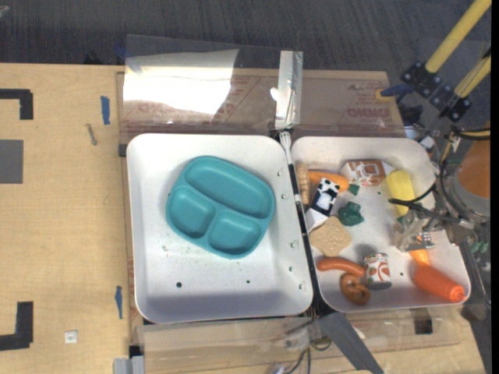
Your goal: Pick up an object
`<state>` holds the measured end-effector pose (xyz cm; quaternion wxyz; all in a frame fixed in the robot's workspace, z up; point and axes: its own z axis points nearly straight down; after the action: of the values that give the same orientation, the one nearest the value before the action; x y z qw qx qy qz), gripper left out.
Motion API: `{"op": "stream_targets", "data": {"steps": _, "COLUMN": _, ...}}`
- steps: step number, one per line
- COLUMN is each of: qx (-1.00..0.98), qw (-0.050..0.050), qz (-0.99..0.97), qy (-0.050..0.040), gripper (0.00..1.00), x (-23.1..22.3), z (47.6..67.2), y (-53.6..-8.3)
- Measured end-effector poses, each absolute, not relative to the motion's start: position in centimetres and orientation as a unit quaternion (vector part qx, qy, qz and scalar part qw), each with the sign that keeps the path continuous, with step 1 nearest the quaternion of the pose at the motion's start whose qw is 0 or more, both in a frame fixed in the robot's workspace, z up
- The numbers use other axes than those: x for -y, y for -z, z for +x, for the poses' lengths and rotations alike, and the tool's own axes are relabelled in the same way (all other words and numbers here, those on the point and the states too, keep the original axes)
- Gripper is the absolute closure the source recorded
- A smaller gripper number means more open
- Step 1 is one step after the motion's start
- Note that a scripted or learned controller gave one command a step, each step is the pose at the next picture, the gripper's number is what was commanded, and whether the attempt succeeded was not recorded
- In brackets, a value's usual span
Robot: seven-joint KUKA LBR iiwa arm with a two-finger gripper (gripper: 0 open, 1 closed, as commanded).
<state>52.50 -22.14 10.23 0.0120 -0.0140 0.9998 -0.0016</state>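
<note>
The gripper (417,236) hangs low over the right part of the right bin (374,306), its metal parts and cables crowded against the bin's right wall; whether anything sits within its grasp cannot be told from this slant. It seems placed there because the toys are heaped in this bin, while the left bin (148,232) carries a teal divided plate (221,205) lying flat. The likeliest target, judging by nearness, is the orange carrot (438,281), which lies just near-right of the gripper on the bin floor, its long axis slanting from far-left to near-right with the rounded end toward the near-right corner. A yellow piece (399,185) lies just to the far side of the gripper. Toward the middle lie a round cracker (331,238), a red sausage (335,265), a small can (376,269) and a black-and-white cow figure (326,195), all well clear of the tool.
</note>
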Motion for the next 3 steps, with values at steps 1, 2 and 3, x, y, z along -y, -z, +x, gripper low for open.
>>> {"op": "stream_targets", "data": {"steps": 1, "qx": -1.0, "qw": 0.011, "qz": -0.014, "qy": 0.0013, "gripper": 0.0, "x": 22.1, "z": 52.4, "y": -10.1}}
{"op": "stream_targets", "data": {"steps": 2, "qx": -0.999, "qw": 0.005, "qz": 0.045, "qy": -0.0004, "gripper": 0.0, "x": 22.2, "z": 51.3, "y": -8.9}}
{"op": "stream_targets", "data": {"steps": 3, "qx": -0.999, "qw": 0.012, "qz": 0.045, "qy": 0.0017, "gripper": 1.0, "x": 22.2, "z": 51.7, "y": -10.2}}
